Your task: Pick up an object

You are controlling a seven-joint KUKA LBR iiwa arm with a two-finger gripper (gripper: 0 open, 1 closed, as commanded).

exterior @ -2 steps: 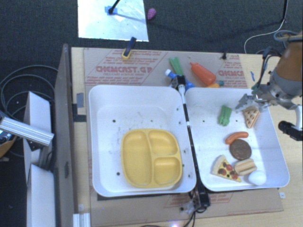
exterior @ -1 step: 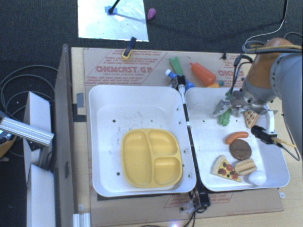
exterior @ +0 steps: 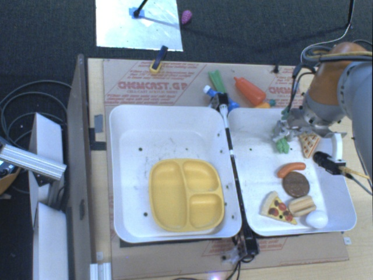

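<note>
Arm: grey KUKA arm with orange band, reaching in from the right over the right bin's far right part.
Gripper: two-finger gripper, low over the right bin's far half; whether it is open or closed cannot be told.
Green item: small green toy piece, directly at the gripper tip; contact cannot be confirmed.
Right bin: shallow white plastic bin, holding the toy food.
Right bin contents: triangular waffle-pattern wedge just beside the gripper; red sausage; round brown patty touching the sausage; pizza slice; tan bread roll; white egg at the near right corner.
Left bin: shallow white plastic bin, holding a yellow three-compartment tray.
Behind the bins: orange toy carrot and green elongated toy, lying on the cardboard sheet.
</note>
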